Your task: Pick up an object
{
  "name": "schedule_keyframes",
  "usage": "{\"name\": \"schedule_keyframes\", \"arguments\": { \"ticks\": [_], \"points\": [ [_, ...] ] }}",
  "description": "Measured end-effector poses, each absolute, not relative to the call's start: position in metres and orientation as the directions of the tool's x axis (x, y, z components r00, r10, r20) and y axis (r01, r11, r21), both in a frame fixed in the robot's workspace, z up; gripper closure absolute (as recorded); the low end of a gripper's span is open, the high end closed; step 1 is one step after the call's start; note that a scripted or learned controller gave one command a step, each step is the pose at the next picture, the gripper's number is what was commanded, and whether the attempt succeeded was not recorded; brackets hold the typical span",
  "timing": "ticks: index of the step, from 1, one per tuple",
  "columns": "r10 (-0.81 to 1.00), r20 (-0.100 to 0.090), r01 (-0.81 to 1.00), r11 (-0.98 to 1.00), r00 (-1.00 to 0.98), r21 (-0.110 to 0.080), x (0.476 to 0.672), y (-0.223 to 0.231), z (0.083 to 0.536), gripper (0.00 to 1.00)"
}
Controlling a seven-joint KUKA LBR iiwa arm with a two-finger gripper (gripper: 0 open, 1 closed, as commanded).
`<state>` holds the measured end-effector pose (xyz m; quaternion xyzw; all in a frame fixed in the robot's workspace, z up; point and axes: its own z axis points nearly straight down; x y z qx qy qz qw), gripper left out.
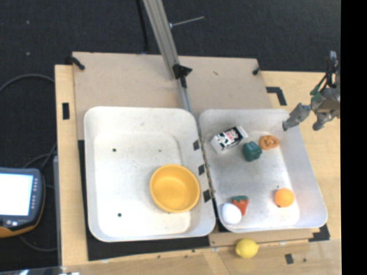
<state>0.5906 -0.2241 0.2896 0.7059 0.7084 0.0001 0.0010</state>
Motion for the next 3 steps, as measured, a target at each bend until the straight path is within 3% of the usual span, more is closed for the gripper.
{"name": "schedule_keyframes", "arguments": {
  "ticks": [1,3],
  "points": [
    [1.0,-0.002,1.0,0.004,-0.004,0.001,0.591,-0.224,0.29,0.0],
    [1.0,-0.001,1.0,-0.002,0.002,-0.005,0.581,-0.222,0.176,0.0]
  ]
}}
